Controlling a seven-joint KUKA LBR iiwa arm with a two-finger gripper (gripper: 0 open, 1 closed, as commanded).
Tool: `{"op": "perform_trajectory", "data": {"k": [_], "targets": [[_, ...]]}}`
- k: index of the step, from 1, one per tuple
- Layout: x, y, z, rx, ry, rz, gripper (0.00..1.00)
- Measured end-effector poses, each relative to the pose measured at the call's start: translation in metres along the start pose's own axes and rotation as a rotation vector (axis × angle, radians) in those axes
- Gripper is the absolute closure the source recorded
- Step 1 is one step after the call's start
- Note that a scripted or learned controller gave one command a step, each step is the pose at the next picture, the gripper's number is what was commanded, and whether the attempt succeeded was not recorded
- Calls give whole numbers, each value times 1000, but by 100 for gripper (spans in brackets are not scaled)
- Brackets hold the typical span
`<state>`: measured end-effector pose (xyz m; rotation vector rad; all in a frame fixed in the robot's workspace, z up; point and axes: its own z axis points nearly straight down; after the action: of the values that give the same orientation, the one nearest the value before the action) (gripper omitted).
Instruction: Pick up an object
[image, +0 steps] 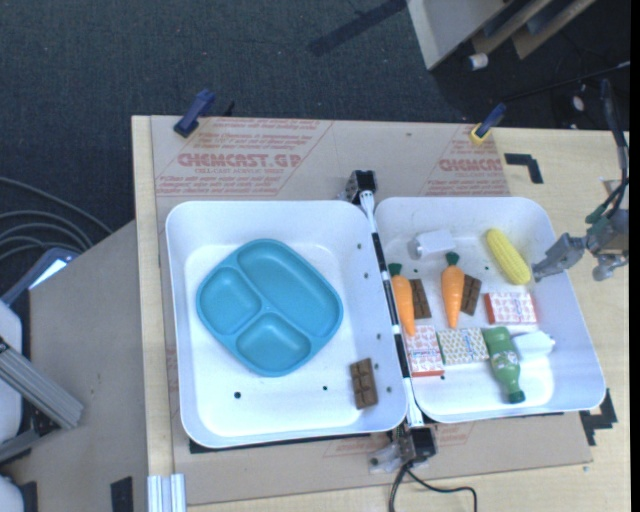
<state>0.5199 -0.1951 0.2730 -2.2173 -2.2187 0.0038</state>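
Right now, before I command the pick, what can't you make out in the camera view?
- Gripper: small at the right bin's rim, arm cut off by the frame edge; finger state unreadable.
- Small printed boxes: labels too small to read.
- White item beside the corn: washed out against the bin, identity unclear.
- Left carrot: near side hidden by the bin divider.
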Motion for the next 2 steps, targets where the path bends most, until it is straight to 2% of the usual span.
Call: {"op": "perform_trajectory", "data": {"k": [1, 2], "targets": [[-11, 52, 188, -4, 0, -2, 0], [18, 127, 190, -3, -1, -1, 0]]}}
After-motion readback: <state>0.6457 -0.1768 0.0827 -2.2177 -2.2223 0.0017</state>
